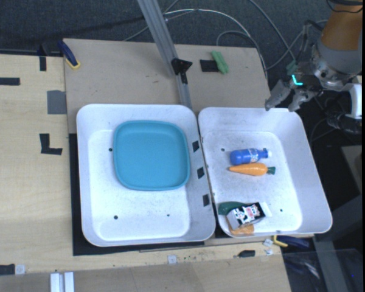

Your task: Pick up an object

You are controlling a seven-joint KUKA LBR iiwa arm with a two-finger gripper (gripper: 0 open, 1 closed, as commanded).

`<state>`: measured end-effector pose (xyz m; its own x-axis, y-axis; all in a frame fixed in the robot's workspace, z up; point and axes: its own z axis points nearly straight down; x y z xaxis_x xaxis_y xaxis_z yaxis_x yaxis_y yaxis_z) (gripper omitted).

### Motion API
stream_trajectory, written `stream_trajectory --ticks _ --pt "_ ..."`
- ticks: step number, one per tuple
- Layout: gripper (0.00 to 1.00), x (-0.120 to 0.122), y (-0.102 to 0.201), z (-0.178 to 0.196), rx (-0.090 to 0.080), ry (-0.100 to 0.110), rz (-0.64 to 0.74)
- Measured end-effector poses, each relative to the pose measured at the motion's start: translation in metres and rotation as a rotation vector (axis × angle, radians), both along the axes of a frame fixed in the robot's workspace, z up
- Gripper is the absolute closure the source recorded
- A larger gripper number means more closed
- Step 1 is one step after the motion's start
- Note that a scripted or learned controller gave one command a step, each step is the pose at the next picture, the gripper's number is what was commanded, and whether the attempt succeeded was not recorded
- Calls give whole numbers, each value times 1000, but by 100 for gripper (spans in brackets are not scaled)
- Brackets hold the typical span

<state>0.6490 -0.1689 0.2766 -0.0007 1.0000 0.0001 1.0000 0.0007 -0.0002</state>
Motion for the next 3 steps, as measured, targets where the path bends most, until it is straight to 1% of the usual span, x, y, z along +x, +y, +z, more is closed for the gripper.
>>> stream_trajectory --ticks 1,2,3 --pt "0 0 0 0 0 0 0" --pt "0 -8 2 -46 1 4 0" --pt "0 -11 -5 -106 1 5 -1"
